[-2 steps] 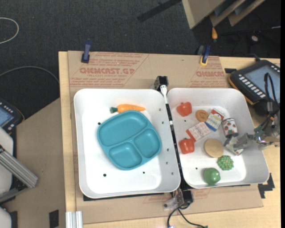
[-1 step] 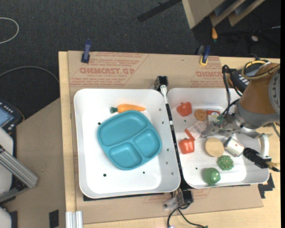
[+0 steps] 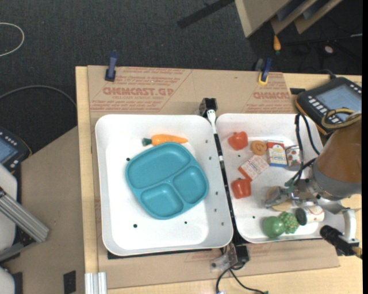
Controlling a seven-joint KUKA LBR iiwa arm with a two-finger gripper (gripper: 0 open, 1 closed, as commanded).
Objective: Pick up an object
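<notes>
1. Gripper (image 3: 280,197) low in the right bin (image 3: 253,232), near its front edge; open or closed, cannot tell.
2. Green toy (image 3: 278,224) just beside, at front edge.
3. Teal tray (image 3: 166,180) in left bin (image 3: 112,189), carrot (image 3: 167,139) at its far side.

Dark grey carpet (image 3: 86,34) covers the floor around the bench, with a thin pale cable (image 3: 14,35) looping across it at the upper left. The bench top is a brown board (image 3: 155,86) printed with red lettering, held at its far edge by a blue clamp (image 3: 111,66) and a yellow-and-blue clamp (image 3: 265,73). Tan wooden furniture (image 3: 282,17) juts in at the top right, and silver aluminium framing (image 3: 23,221) sits at the lower left.
</notes>
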